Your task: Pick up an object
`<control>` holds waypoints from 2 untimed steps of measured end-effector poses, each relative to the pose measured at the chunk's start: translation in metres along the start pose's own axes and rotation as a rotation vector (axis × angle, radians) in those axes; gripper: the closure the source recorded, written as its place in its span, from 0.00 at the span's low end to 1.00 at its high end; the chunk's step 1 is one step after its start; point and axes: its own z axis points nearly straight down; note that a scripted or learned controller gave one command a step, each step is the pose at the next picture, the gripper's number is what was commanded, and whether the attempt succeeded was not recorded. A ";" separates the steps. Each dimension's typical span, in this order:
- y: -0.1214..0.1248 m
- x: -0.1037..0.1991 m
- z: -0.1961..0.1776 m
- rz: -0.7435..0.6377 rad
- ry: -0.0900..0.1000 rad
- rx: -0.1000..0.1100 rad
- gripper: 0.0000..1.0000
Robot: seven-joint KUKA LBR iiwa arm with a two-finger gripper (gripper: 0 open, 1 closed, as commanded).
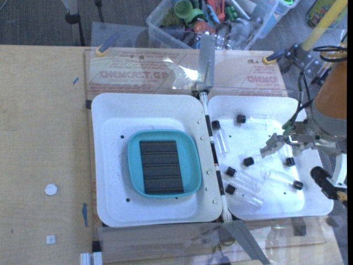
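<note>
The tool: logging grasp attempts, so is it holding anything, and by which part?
Cannot be told: the tool hangs over the right bin, with nothing visible in it.

Two bins sit side by side on the bench (38, 120): the left bin (105, 115) holds a tray (190, 159) with a ridged pad (161, 167) lying in it, while the right bin (259, 106) holds scattered capped vials (245, 181). The end effector (271, 146) hangs over the right bin's far side, and a tub of toys (220, 10) stands behind both bins.
</note>
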 end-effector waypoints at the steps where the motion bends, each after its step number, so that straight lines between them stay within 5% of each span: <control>1: 0.039 -0.042 0.073 0.046 -0.002 -0.002 0.00; 2: 0.089 -0.074 0.118 0.028 0.002 -0.009 0.00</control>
